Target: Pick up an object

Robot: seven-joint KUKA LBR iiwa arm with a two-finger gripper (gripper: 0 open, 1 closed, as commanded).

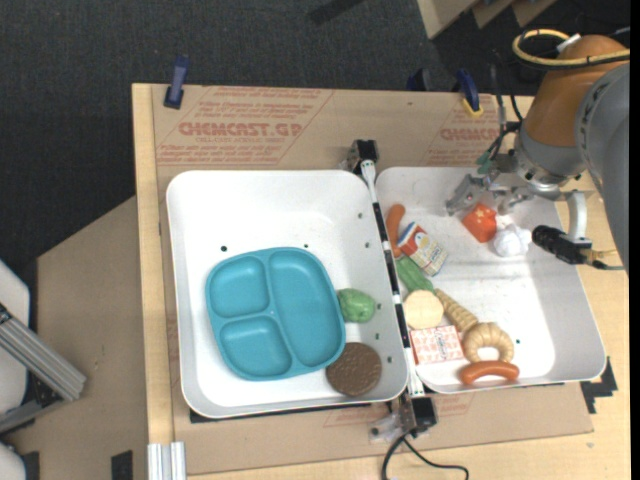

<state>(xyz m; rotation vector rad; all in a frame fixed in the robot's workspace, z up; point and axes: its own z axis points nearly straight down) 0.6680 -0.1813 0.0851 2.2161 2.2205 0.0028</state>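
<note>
My gripper (487, 204) hangs over the back of the right bin (570, 313), its grey fingers spread open. A small red object (480, 224) lies just below and between the fingertips, with nothing gripping it. A white lump (509, 241) rests against the red object's right side. The grey arm with its orange band reaches in from the upper right.
The right bin also holds an orange stick (396, 216), a small carton (426, 251), a green piece (411, 272), a cream disc (423, 309), a cone (461, 314), a pretzel (487, 340), a red sausage (490, 373) and a red-white packet (437, 346). In the left bin (250, 203) lie a teal divided plate (274, 311), a green ball (357, 305) and a brown disc (355, 369).
</note>
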